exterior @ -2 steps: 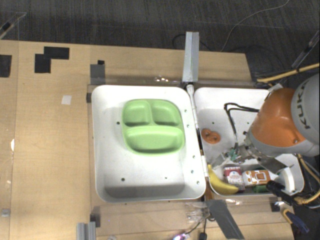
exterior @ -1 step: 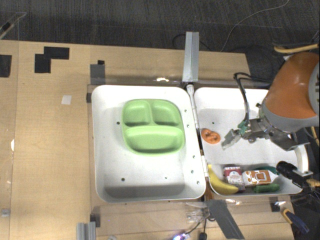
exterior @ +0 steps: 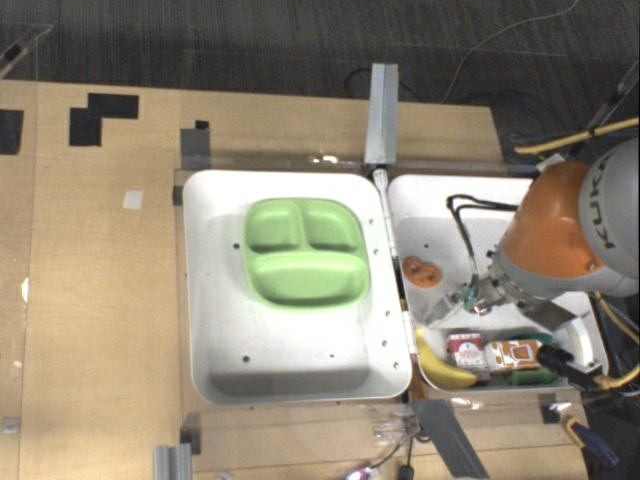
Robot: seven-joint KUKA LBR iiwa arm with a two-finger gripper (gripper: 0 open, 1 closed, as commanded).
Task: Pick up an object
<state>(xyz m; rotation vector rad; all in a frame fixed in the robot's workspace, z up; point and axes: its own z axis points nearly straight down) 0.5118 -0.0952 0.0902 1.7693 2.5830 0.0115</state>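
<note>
along the bottom edge of the right bin (exterior: 420, 203), lower right of the frame, a banana (exterior: 437, 365) lies with its curved yellow body running from upper left down to lower right, its long axis roughly following the bin's near wall. just to its right sit a small red-and-white packet (exterior: 466, 351) and a brown-and-white packet (exterior: 514, 353), lined up side by side in a row, with a slim green object (exterior: 528, 375) lying flat beneath the second one. the gripper (exterior: 474, 298) hangs just above this row, slightly up and right of the banana, near but apart from it; whether anything sits between its fingers cannot be told at this size. a little up and left of the gripper a small round orange-brown piece (exterior: 421, 272) rests on the smooth white bin floor. the grey arm (exterior: 610, 238) with its glossy orange band (exterior: 548, 230) comes in from the right. in the left bin (exterior: 215, 298), at frame centre, a matte green plastic tray (exterior: 304, 251) with rounded corners and three compartments lies flat. both bins sit on a pale wooden bench (exterior: 90, 298).
</note>
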